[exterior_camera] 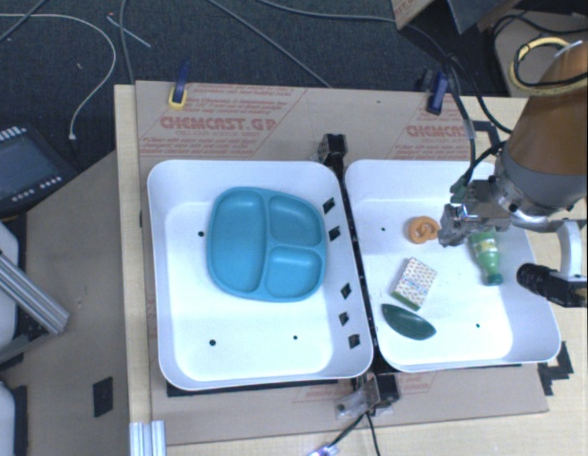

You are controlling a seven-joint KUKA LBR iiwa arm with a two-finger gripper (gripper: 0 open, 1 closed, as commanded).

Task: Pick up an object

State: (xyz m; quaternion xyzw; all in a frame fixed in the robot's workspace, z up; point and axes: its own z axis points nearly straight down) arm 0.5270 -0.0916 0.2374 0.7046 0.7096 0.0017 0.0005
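Note:
In the right bin (521,345) lie a small orange pretzel-like piece (424,229), a patterned white block (415,281), a dark green oval piece (408,323) and a green bottle (485,257). My gripper (462,223) hangs over the bin's upper right part, between the orange piece and the green bottle, just left of the bottle's top. The wrist hides its fingertips. Nothing shows between them.
The left bin (180,340) holds a blue divided plate (267,244). A row of black clips (343,255) runs along the divider between the bins. The arm's orange band (555,131) looms over the right bin's far right. Cables lie beyond the bench.

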